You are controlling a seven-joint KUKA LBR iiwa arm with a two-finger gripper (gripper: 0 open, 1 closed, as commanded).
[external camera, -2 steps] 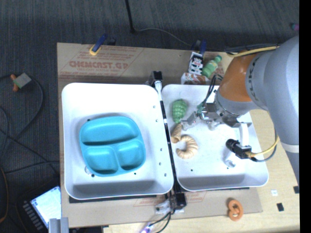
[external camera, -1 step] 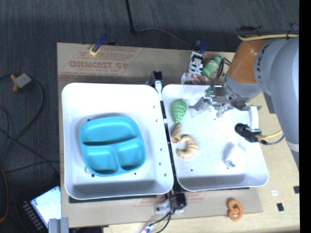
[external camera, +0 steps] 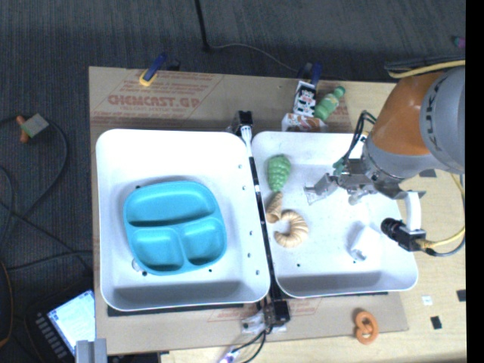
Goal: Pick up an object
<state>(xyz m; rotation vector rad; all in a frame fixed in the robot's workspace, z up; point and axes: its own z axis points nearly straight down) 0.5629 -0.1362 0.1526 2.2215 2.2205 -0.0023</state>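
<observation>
The tool (external camera: 338,189) hangs low over the right bin (external camera: 393,278), fingers spread apart with nothing between them. A green toy (external camera: 279,172) and a tan croissant (external camera: 289,228) lie near the bin's left wall; a blue tray (external camera: 175,226) fills the left bin (external camera: 113,150).

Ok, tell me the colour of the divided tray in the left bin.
Light blue tray, camera view.
</observation>
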